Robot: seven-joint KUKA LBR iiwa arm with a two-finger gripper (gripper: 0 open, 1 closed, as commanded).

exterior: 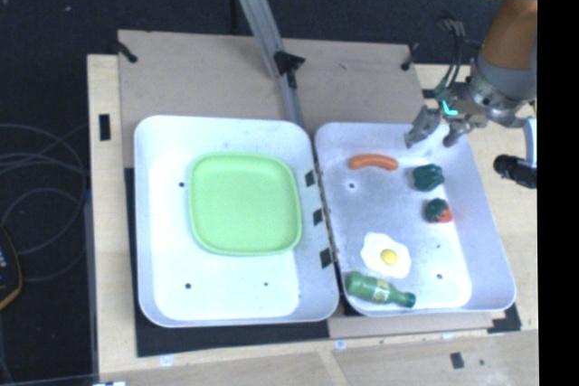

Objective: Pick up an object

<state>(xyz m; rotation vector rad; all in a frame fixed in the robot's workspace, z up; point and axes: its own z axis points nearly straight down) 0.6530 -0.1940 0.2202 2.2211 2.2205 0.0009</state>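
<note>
The right bin (457,285) holds an orange sausage (373,163), a dark green lump (427,176), a small red and green piece (438,211), a fried egg (386,257) and a green bottle (379,289) lying at the front. My gripper (436,132) hangs over the bin's far right corner, open, with nothing between its fingers. It is above and slightly behind the dark green lump, to the right of the sausage.
The left bin (163,194) carries a light green square plate (244,203). A grey metal pole (258,14) slants down from the top to the gap between the bins. The arm's orange band (511,23) is at the upper right.
</note>
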